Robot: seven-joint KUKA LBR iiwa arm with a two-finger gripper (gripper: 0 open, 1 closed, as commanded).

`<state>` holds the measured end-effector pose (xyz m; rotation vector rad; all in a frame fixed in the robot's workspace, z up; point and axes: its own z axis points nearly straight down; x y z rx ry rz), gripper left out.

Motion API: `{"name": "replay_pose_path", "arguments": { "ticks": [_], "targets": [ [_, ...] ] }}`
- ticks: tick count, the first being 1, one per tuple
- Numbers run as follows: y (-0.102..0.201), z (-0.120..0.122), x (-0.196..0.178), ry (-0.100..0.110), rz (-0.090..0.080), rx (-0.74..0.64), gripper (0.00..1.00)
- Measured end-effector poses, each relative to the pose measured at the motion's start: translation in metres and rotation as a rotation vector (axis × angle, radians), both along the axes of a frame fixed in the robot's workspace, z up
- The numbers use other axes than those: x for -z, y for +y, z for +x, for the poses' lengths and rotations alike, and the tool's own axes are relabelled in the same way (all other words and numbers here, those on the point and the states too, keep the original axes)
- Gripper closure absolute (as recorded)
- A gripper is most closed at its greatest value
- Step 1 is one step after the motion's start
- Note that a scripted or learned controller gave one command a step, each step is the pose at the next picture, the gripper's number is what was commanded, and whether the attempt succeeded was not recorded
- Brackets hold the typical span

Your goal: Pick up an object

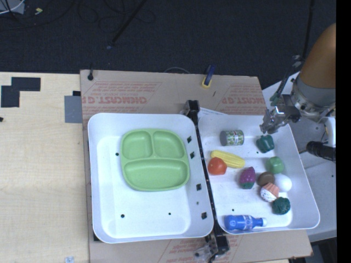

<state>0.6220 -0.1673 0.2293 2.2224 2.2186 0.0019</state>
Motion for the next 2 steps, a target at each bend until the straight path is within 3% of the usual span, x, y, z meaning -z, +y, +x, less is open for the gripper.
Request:
{"name": "replay_pose_path", "arguments": {
  "ticks": [1,2],
  "targets": [
    [0.041,-0.037,0.011,0.008,0.003,-0.003,1.00],
    [0.070,-0.071,-0.001,0.006,0.003,-0.004,1.00]
  ]
}}
